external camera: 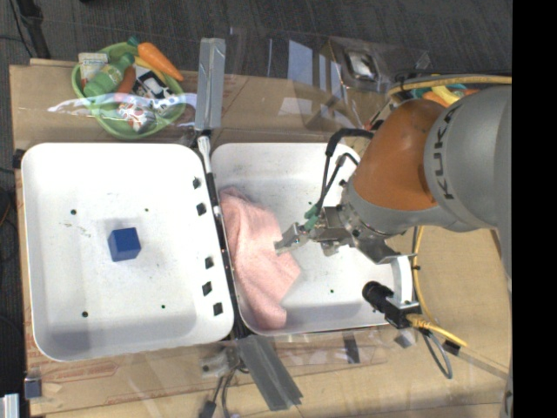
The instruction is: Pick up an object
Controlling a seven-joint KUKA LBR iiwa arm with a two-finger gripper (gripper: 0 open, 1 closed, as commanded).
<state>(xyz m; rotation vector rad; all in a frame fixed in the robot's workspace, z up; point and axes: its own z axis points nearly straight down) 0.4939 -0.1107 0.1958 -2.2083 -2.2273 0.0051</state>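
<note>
My gripper (291, 238) sits over the right bin (348, 159), tips at the edge of the pink cloth (257, 264); can't tell how far open, or whether it has hold of anything. Cloth lies bunched along the bin's left wall, beside the divider. Bare floor beneath my wrist. Blue cube (124, 244) sits alone in left bin (52, 168), room all around. Green bowl (130, 90) of clutter beyond the bins.

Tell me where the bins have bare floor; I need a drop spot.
Left bin: open floor all around the blue cube. Right bin: crowded, with the pink cloth along its left wall and the gripper at the cloth's edge.
</note>
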